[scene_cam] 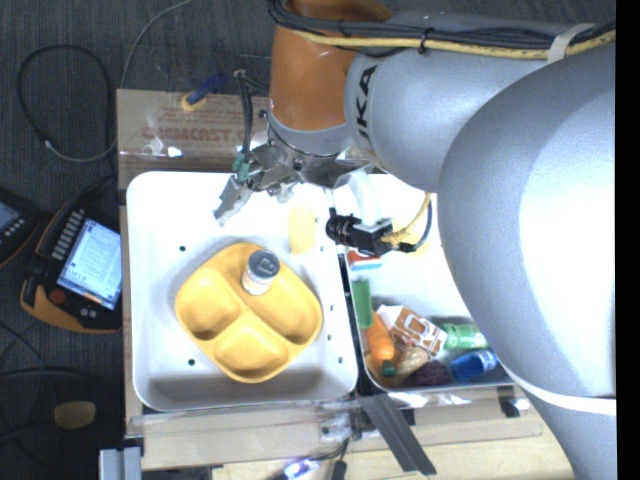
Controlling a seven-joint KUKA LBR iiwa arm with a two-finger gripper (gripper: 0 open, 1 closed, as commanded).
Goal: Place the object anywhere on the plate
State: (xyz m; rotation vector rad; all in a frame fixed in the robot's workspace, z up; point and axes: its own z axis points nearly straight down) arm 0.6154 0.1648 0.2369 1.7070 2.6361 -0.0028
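- Looking down on two shallow white bins side by side, with my grey arm [520, 168] reaching in from the right and an orange band above my wrist.
- My gripper [232, 196] hangs over the far end of the left bin [150, 268]; its fingers look slightly apart with nothing between them.
- A small jar [260, 271], the thing to be placed, stands upright on the plate [248, 313], near the plate's far edge and well below and a little right of my fingers, apart from them.
- It is squat and round, pale-bodied, with a grey circular lid.
- A yellow plate, smooth and glossy, has rounded corners and raised ridges dividing it into compartments; it sits tilted like a diamond in the left bin.
- A pale yellow block [301, 230] lies on the bin floor just beyond the plate.
- Inside the right bin [352, 363] a jumble of small things lies touching: a carrot [380, 345], a green bottle [463, 337], a blue bottle [472, 364] and a crinkled snack packet [415, 332].
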